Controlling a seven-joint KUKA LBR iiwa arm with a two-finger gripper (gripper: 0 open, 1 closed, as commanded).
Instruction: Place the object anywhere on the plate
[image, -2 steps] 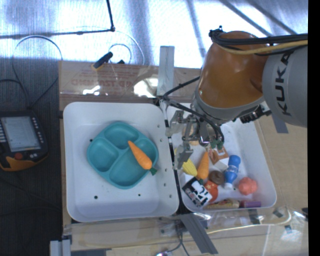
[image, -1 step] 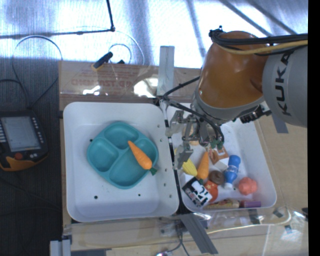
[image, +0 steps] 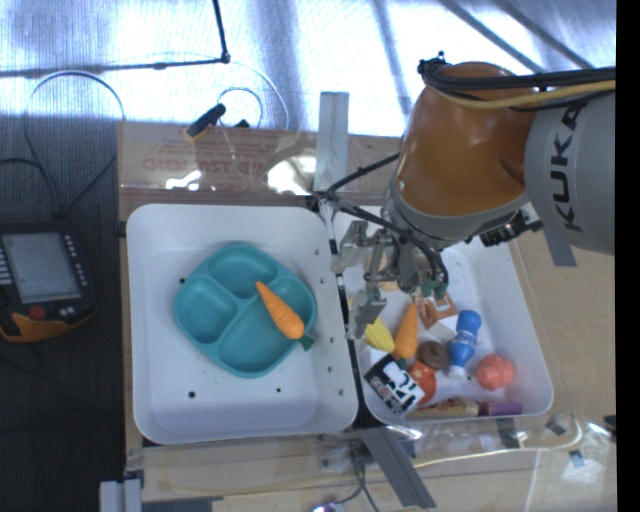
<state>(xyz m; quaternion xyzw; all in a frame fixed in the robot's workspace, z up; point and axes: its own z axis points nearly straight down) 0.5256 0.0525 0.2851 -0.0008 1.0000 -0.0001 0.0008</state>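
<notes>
Fingers (image: 385, 283): opening hidden under wrist, cannot tell; above right bin (image: 535, 340); carrot (image: 281, 310) on plate (image: 215, 305).

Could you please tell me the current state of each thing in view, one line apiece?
Orange toy carrot: lying on the teal divided plate, across its dividers.
Teal divided plate: flat in the left white bin.
Second orange carrot-like toy: lying in the right white bin, among other toys.
Blue and white toy bottle: lying among the toys.
Two-finger gripper: above the right bin's left side.
</notes>
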